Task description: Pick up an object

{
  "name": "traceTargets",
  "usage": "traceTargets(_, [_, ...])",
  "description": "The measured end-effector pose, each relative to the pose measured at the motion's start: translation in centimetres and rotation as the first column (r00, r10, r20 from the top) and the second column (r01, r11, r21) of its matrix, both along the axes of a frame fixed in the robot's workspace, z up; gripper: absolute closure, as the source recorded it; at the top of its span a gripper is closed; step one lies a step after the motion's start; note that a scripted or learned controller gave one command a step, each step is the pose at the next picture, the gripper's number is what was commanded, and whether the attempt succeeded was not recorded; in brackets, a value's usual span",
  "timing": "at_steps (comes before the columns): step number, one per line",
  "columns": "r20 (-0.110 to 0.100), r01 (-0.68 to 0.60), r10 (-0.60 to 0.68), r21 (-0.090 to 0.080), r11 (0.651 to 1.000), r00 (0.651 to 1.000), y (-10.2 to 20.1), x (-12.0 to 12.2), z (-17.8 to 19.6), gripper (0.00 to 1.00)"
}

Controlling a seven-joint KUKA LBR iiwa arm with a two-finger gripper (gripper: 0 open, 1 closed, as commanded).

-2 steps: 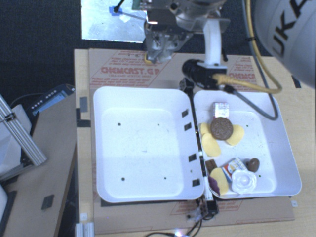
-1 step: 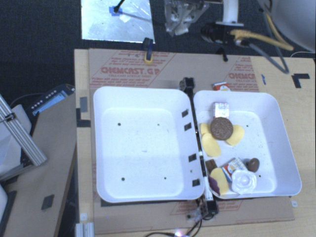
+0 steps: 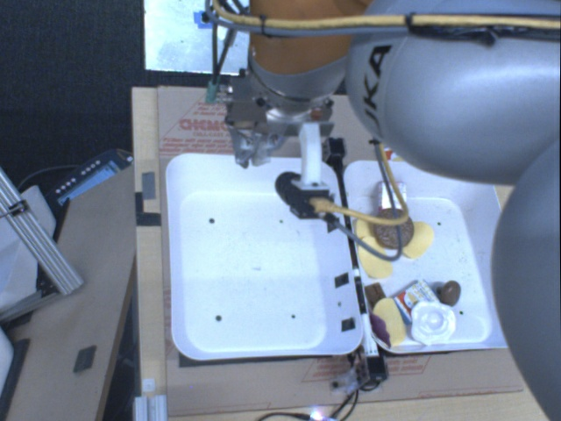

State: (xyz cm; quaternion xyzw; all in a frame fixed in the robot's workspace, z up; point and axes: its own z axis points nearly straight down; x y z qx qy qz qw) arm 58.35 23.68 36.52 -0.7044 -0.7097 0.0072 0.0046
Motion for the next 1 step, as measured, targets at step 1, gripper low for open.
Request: traceTargets(1, [0.027, 0.006, -0.006, 0.007, 1.0, 1.0, -0.29, 5.19, 7.24, 1.0])
